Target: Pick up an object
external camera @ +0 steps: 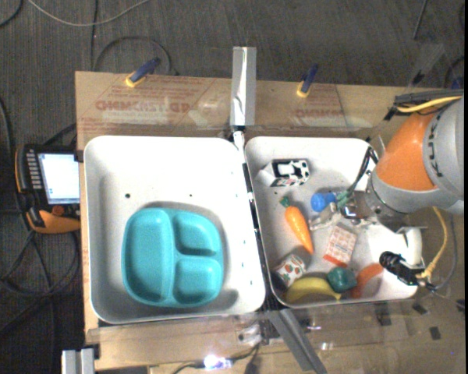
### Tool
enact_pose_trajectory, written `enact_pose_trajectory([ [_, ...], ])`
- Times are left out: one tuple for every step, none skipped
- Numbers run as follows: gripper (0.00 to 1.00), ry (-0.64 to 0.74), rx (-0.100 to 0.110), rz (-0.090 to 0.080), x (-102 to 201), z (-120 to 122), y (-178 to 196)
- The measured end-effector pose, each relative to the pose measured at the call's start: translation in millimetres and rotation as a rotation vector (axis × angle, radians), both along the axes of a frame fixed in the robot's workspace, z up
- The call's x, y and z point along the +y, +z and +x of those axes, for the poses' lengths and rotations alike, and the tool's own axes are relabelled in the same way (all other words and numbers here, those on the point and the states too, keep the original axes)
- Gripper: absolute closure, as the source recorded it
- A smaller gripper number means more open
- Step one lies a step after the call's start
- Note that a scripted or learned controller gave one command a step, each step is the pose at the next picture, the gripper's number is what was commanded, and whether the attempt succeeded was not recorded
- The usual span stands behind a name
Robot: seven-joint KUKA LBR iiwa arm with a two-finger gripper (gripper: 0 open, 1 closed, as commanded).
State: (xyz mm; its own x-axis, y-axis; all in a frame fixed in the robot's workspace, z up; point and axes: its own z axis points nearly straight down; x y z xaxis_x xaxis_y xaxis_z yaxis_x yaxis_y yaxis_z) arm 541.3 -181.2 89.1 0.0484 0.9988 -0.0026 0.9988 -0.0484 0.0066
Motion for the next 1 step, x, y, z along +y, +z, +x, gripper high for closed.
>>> enact_pose_trajectory([
  [1.0,0.001,-0.003,-0.001,0.0,1.2,9.4],
])
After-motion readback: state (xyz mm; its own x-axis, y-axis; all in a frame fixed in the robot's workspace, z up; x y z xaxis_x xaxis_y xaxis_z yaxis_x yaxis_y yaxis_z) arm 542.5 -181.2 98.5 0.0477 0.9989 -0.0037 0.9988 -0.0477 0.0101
